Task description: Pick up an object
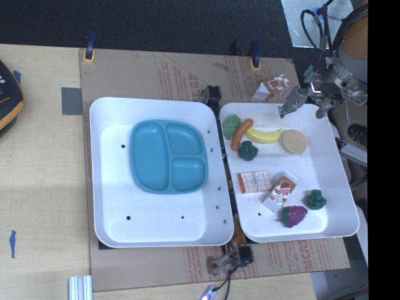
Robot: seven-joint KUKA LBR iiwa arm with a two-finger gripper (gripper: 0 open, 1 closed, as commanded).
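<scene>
My gripper (307, 107) hangs above the far edge of the right bin (334, 167), its two dark fingers spread apart with nothing between them. Just below it lie a yellow banana (265, 135) and a tan round disc (294, 142). Left of those rest an orange carrot (240, 133), a green vegetable (230, 127) and a dark green broccoli piece (247, 150). Nearer the front lie a white-and-red packet (254, 182), a small carton (282, 190), a purple grape bunch (292, 215) and another green piece (315, 199).
The left bin (109, 180) holds a blue divided plate (169, 156). A small snack packet (274, 87) lies on the cardboard behind the right bin. Clamps stand at the cardboard's far edge, and a yellow-black device (7, 99) sits at the far left.
</scene>
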